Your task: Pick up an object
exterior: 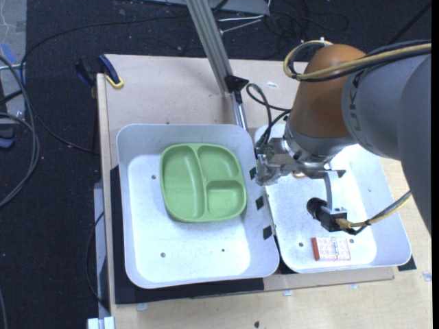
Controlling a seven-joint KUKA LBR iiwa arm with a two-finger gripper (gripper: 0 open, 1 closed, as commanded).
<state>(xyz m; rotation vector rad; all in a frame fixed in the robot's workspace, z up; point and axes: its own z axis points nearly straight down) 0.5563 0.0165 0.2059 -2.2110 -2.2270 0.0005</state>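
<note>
We see the claw [269, 168] over the right bin's [384, 252] left edge; whether it grips anything we cannot tell. A green plate [203, 181] lies just left, a red packet [331, 248] below-right. Cables cross the dark floor [48, 60].
</note>
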